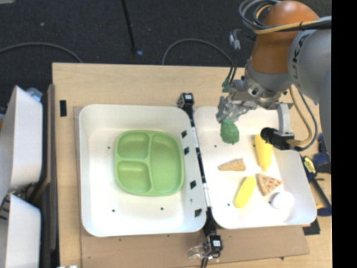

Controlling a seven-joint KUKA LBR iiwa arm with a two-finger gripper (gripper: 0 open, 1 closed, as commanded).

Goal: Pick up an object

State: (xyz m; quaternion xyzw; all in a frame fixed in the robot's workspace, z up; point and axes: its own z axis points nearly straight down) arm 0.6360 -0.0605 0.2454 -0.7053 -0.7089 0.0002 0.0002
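Claw [227, 118] touching lumpy (green) broccoli [229, 132].

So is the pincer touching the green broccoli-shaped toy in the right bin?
Cannot tell. In the camera view the pincer overlaps the top of the green broccoli-shaped toy; contact itself is unclear.

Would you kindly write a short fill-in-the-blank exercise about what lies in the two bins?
1. The green tray has ___ compartments.
2. The tray lies in the ___ bin.
3. The gripper is just above the ___ object.
4. The pizza slice lies in the ___ bin.

Missing words: three; left; green; right
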